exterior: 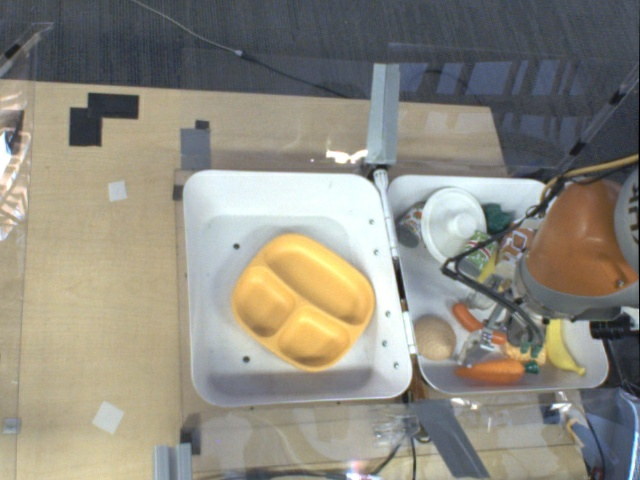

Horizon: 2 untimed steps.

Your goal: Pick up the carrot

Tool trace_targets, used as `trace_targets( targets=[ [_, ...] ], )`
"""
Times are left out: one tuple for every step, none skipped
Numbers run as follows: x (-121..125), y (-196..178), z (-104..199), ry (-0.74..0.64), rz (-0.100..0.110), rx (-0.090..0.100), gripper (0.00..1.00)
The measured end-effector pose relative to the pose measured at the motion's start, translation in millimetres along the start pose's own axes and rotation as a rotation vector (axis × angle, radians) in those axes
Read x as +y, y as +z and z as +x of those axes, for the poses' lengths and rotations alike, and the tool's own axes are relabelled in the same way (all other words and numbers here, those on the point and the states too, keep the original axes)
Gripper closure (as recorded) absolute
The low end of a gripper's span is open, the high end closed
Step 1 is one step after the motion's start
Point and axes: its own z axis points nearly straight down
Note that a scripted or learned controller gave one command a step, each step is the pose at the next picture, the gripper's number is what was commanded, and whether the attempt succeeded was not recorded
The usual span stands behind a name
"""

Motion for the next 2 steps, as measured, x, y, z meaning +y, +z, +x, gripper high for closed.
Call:
trace_targets(
  targets=[
    [8,-25,3,0.173,0.0,-0.002,0.0],
    [19,2,6,0.229,0.0,-0.004,0.0]
  ],
)
